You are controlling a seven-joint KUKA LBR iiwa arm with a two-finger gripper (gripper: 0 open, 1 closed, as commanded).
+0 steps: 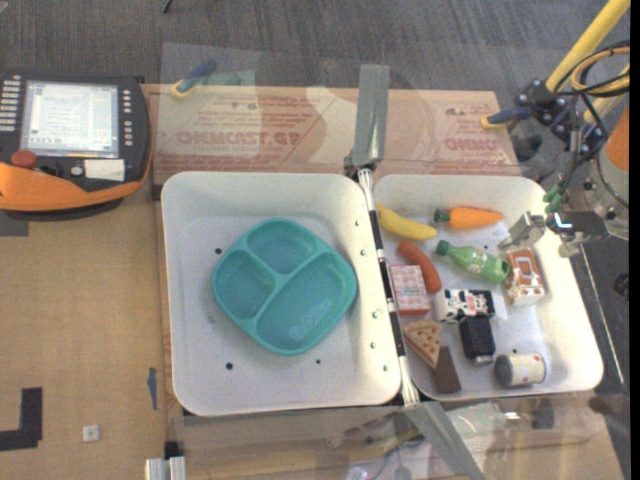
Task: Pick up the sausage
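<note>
Divided plate [285,286] in left bin [190,298]; right bin [585,353] holds sausage [421,265] between banana [405,224] behind and pizza slice [424,342] in front, bottle [474,260] right of sausage, carrot [468,216] behind bottle

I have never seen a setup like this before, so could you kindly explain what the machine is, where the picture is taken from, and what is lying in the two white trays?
This is a single picture from a fixed camera above a bench, looking down at a slant. A robot arm reaches in from the right; its gripper hangs over the upper right corner of the right bin, and nothing shows between its fingers.

The left bin holds a teal divided plate. The right bin holds toy food: a banana, a carrot, a green bottle, a pizza slice, a small can and the red sausage, which the arm is meant to pick up. It lies near the bin's left side, below the banana.

The orange and grey device at upper left, with a screen, looks like the arm's handheld controller.
</note>
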